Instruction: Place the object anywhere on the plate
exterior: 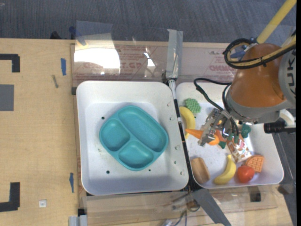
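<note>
1. The tool [212, 132] hangs low over the middle of the right bin [277, 173], below the arm's orange band [254, 81]. Whether it is pinching anything cannot be told.
2. A carrot [194, 133] lies right at the tool's tip, its orange body running leftward from under the metal; contact cannot be told.
3. Just left of the tool, a banana [188, 117] lies along the bin's left wall, with a green piece [192, 104] above it.
4. Below the tool sit a bread roll [200, 169], a second banana [227, 171], a tomato [244, 173] and a waffle [256, 163], crowded near the bin's lower edge.
5. The plate [134, 136], teal with three compartments, rests in the middle of the left bin [89, 173], well apart from the tool.
6. The two bins' touching walls stand between tool and plate; white floor rings the plate on all sides.
</note>
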You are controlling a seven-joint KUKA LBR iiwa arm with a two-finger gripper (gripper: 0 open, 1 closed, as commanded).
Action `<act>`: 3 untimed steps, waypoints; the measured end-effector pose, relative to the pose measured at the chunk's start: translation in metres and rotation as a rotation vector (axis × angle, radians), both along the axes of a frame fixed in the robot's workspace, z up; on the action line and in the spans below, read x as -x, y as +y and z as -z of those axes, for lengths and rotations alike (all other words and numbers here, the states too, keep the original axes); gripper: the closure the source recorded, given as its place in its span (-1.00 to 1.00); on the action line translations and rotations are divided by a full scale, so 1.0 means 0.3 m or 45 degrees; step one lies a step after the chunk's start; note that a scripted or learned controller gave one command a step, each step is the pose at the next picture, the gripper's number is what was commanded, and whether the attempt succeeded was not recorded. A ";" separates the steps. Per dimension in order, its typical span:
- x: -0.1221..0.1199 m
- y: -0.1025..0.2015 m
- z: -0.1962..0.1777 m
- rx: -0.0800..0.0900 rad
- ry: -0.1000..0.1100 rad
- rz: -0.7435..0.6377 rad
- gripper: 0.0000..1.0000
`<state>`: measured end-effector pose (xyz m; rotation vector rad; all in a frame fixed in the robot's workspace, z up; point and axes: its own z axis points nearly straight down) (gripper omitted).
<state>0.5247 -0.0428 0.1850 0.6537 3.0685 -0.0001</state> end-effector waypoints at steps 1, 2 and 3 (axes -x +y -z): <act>-0.070 0.366 -0.025 -0.006 -0.002 -0.056 1.00; -0.045 0.603 0.071 -0.003 0.008 -0.092 1.00; -0.049 0.597 0.067 -0.002 0.005 -0.088 -1.00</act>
